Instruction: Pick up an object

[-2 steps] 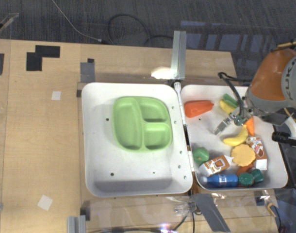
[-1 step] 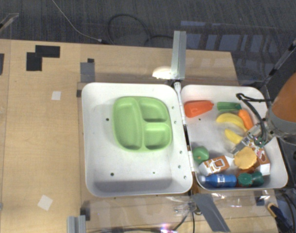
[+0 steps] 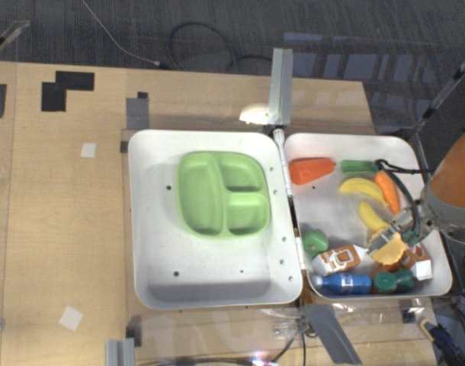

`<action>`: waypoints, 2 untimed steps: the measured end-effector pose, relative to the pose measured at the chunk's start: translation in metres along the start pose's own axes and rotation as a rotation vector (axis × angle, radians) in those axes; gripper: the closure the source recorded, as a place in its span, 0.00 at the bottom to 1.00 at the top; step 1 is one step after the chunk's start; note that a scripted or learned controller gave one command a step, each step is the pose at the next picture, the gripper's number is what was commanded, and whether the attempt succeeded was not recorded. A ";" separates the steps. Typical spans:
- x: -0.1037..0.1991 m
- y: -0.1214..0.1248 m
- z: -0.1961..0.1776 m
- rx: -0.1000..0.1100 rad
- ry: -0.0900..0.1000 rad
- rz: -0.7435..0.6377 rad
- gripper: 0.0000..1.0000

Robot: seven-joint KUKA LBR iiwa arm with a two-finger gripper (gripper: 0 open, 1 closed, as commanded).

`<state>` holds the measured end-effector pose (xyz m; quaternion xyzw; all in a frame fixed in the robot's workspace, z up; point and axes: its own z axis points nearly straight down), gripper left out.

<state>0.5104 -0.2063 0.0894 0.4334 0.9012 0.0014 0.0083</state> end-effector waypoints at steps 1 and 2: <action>0.052 0.018 -0.001 -0.001 -0.002 -0.030 0.00; 0.045 0.074 0.000 -0.002 0.001 -0.065 0.00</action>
